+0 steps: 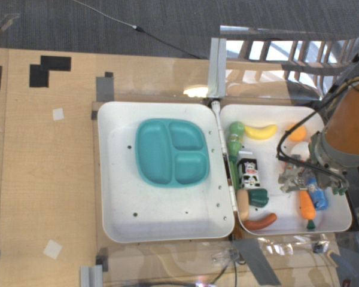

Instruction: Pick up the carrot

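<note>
The carrot [307, 205] lies near the right bin's [341, 225] front-right corner, beside the claw [299, 181], whose state cannot be determined.

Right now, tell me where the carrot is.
The carrot lies in the right bin, near its front right corner, just below the gripper and touching a blue object on its right.
</note>
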Robot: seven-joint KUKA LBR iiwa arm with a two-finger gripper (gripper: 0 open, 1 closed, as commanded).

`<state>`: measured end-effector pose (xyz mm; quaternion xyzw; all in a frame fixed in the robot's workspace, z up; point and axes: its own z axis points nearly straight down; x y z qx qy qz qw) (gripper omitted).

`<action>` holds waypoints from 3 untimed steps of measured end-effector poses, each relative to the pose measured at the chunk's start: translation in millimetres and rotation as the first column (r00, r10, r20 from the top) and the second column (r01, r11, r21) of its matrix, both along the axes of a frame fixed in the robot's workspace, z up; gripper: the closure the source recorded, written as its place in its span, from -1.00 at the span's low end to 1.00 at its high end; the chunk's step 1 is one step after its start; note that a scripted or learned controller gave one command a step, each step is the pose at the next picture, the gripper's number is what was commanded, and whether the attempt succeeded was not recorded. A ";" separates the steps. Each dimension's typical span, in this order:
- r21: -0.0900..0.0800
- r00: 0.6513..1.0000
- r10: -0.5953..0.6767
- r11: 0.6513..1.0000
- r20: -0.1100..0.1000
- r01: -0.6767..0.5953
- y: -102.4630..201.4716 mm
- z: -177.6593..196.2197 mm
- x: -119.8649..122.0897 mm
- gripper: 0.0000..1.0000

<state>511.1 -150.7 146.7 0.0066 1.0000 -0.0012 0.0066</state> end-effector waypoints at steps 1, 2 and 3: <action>0.003 0.989 -0.145 0.989 0.001 0.145 -51.9 -56.3 -19.0 1.00; 0.001 0.981 -0.193 0.981 0.002 0.193 -55.3 -3.9 -20.3 1.00; -0.003 1.000 -0.008 1.000 0.002 0.008 -22.2 -56.2 -20.2 1.00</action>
